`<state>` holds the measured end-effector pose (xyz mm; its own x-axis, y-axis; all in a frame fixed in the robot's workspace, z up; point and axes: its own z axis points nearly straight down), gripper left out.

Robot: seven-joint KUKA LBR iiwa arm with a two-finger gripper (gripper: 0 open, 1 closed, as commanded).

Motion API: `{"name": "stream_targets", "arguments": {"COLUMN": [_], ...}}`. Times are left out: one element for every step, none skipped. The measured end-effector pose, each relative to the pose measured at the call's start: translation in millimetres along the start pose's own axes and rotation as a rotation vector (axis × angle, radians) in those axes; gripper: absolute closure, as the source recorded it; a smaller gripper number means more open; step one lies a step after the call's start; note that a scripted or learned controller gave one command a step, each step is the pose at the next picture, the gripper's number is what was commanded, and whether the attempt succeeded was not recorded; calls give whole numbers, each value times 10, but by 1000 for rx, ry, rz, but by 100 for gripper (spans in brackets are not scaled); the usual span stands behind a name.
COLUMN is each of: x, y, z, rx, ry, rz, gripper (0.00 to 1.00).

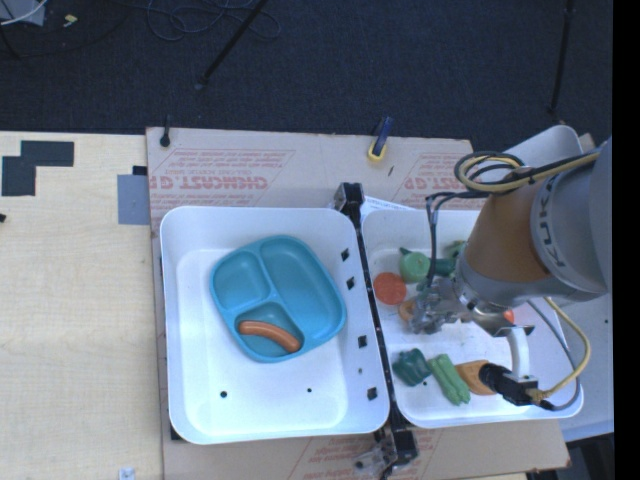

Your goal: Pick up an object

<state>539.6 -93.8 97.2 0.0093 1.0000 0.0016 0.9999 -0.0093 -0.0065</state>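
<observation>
**A:** What could have gone wrong from there?

**B:** Crowding, mostly. The gripper hung low over the right bin, among small pieces lying close together: an orange-red disc at its nine o'clock, a green rounded piece at eleven, something orange just beside the tip. I judged it might nudge a neighbour aside or close on two things at once.

**A:** Was it holding anything?

**B:** I could not tell; the wrist hid the tip (the slant of the camera did not help). Nothing was plainly gripped.

**A:** And the objects themselves?

**B:** Smooth, moulded, toy-like shapes. At five o'clock in the bin lay a dark green lump, a ridged green stick and an orange wedge, all touching or nearly so. The rounded ones looked liable to roll or slip.

**A:** The other bin?

**B:** The left bin bore a glossy blue divided plate, with a sausage-shaped piece in its six o'clock compartment.
</observation>
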Motion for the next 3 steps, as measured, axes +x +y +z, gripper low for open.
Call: {"name": "stream_targets", "arguments": {"x": [38, 63, 55], "y": [52, 117, 117], "z": [-611, -1222, -1305], "rx": [-9, -10, -5], "ry": [-1, -2, -1], "rz": [-10, -11, -11], "gripper": [100, 100, 100]}}
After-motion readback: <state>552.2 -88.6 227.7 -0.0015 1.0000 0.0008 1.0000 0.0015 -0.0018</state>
